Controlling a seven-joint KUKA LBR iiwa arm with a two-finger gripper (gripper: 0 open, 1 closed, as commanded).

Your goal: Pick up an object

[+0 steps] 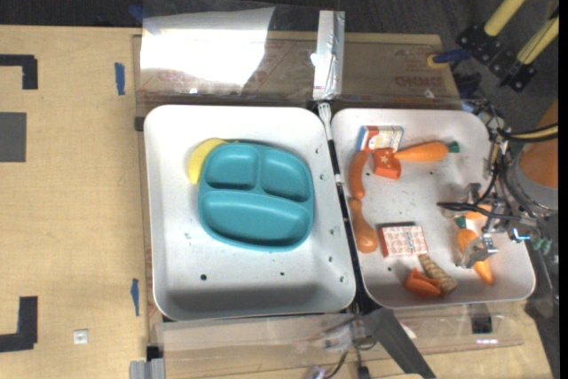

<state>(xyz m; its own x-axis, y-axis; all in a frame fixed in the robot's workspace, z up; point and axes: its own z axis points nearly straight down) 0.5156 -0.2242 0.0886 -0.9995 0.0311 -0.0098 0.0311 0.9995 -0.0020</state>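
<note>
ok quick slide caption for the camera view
Gripper low over orange toys in the right bin; teal divided plate in the left bin.

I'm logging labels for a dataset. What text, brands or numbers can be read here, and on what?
No text can be read with certainty.
Small carton, right bin: printed in red and white, too blurred to read.
Flat packet, same bin: red patterned print, too small to read.
Cardboard behind the bins: faint reddish lettering, illegible.
Teal tray, left bin: no markings seen.

Teal tray (257, 195), orange carrot (422, 153)
</note>
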